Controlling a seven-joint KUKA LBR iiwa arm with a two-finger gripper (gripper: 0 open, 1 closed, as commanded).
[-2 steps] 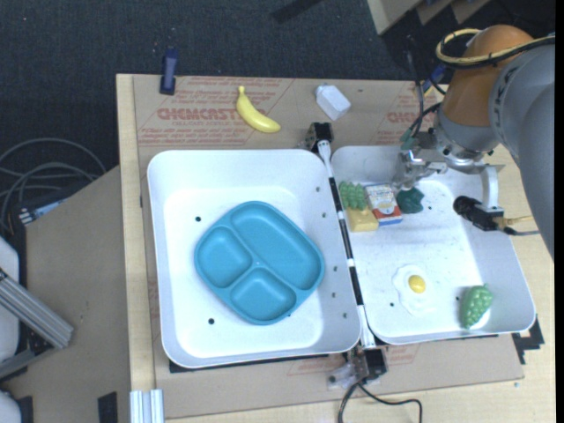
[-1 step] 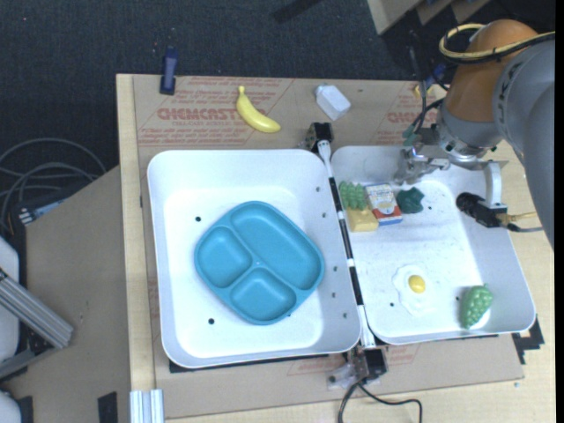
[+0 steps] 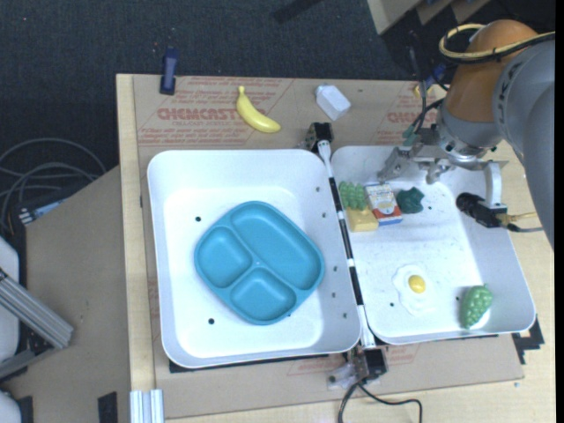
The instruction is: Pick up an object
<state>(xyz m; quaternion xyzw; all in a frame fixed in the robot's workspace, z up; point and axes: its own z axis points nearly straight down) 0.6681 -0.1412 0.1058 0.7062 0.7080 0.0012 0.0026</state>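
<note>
My gripper (image 3: 411, 171) hangs over the far end of the right bin (image 3: 502, 263), open, with nothing between its fingers. Just in front of it lie a dark green object (image 3: 411, 202) and a small white and red carton (image 3: 384, 203). Left of those sit a green studded piece (image 3: 352, 195) and a yellow block (image 3: 362, 219). A fried egg (image 3: 412, 286) and a bunch of green grapes (image 3: 476, 306) rest near the bin's front.
The left bin (image 3: 176, 192) holds a blue divided plate (image 3: 256, 260). On the bench behind the bins lie a banana (image 3: 254, 113), a white block (image 3: 333, 101) and a small blue item (image 3: 168, 70).
</note>
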